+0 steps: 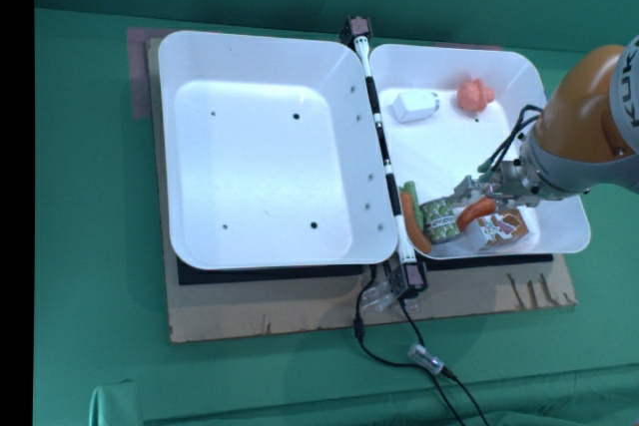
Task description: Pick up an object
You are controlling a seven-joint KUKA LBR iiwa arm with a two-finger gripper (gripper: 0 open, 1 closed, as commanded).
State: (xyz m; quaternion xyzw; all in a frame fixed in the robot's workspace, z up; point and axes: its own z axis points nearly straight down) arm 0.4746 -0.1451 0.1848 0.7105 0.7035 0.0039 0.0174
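carrot, green packet, orange carton clustered.

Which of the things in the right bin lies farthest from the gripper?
The white box near the right bin's far left side. The pink toy beside it lies closer to the gripper, and the carrot and packets sit right by it.

Grey arm, orange band, black cables, dark lettering.
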